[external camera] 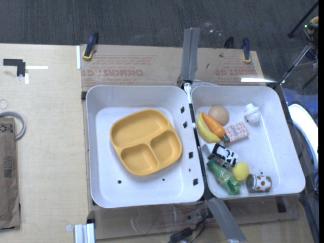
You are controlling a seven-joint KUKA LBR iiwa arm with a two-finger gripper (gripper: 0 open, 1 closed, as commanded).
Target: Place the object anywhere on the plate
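across the left bin (pixel 96 135), yellow plate (pixel 146 141) long axis runs diagonally

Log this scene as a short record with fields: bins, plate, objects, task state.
bins: two white bins side by side, left bin and right bin
plate: yellow plate with three compartments, in the left bin, nothing on it
objects: all in the right bin: banana, carrot, brown ball, white figure, pink box, black-and-white item, green bottle, lemon, spotted can
task state: no object on the plate yet
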